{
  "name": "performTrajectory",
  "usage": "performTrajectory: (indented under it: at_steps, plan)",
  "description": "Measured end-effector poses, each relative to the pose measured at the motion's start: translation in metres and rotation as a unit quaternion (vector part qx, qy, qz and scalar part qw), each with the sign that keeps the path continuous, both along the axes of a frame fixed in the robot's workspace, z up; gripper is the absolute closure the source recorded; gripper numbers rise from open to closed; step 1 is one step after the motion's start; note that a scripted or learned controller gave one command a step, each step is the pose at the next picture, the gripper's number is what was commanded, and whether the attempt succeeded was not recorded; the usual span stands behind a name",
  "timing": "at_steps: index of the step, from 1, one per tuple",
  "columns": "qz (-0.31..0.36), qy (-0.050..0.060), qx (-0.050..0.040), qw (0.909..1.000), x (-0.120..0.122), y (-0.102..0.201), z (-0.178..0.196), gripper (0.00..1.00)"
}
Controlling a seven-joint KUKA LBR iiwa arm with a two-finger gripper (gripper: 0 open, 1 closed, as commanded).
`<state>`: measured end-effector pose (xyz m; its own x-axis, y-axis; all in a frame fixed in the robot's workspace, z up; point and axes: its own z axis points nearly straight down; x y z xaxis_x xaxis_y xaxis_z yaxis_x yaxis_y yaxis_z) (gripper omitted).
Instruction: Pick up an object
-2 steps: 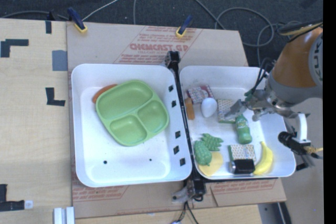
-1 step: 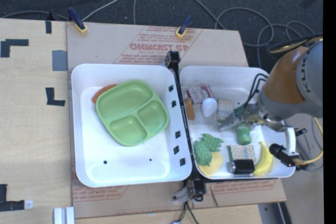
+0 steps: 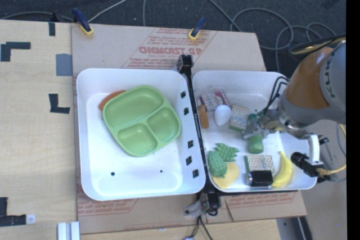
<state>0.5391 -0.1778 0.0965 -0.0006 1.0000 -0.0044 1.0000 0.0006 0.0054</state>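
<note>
Claw [image 3: 251, 125] over right bin [image 3: 264, 78], one banana [image 3: 283, 171]

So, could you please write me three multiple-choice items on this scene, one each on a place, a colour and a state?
1. Where does the green divided plate lie?
A. left bin
B. right bin
C. on the cardboard

2. What colour is the banana?
A. red
B. yellow
C. blue

3. How does the divided plate lie?
A. upside down
B. on edge against the wall
C. flat, compartments facing up

Answers: 1 A, it rests inside the left bin. 2 B, it shows yellow at the near right corner of the right bin, where the pincer is. 3 C, its three compartments are visible from above.
</note>
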Motion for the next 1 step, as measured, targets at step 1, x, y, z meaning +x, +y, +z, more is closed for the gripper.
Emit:
performTrajectory:
  at_steps: [1]
  plan:
    - [0.001,0.002,0.0021,1.0,0.0395,0.0592,0.1077,1.0]
